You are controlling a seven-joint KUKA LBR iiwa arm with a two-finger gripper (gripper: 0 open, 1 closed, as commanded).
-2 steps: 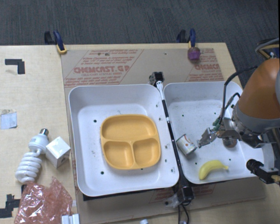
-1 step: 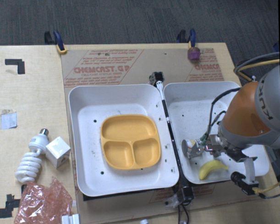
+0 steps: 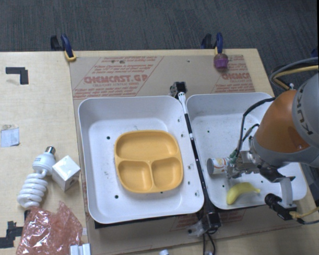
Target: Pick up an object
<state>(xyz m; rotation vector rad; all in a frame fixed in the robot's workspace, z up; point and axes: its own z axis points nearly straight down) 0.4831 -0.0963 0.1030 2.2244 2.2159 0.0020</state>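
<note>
Gripper sits low in right bin, wrist blocking the fingers, so can't tell how wide it's open or if it has anything. It's right next to a small cylindrical can/bottle lying on its side; banana just below, near front wall.

Risk, my guess: can is round, smooth, prob rolls off on contact; banana curved, soft, could slip or bruise.

Left bin: yellow divided plastic tray, glossy, 3 compartments.

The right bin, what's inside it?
In the right bin lie a banana and a small cup-like container on its side. The arm covers the bin's right part, hiding anything beneath.
</note>
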